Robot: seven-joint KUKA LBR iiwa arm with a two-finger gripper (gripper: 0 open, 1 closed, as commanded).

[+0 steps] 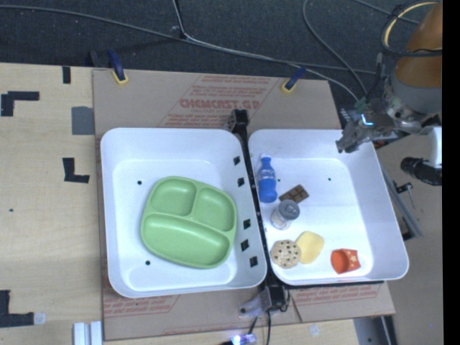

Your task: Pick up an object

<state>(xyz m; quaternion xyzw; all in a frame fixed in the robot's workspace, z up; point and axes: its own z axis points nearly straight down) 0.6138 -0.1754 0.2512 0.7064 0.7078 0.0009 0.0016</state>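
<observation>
The grey two-finger gripper [350,141] is seen above the far right corner of the right shallow white bin [381,214], with nothing between its fingers; whether they are spread or closed cannot be told. Six objects are counted in this bin. One blue plastic bottle [267,179] lies near the bin's left edge, beside the divider. Just right of it, one small brown chocolate-like block [294,193] is placed, and one round grey-lidded jar [287,212] is found just below that. Along the near edge, three things are lined up: one round speckled cookie [285,253] at the left, one pale yellow rounded piece [310,246] touching it, and one red-orange cup-like object [346,260] toward the near right corner. In the left shallow white bin [122,192], one green three-compartment plastic plate [189,221] is laid at the centre. Two bins are carried by one brown cardboard sheet [208,99].
</observation>
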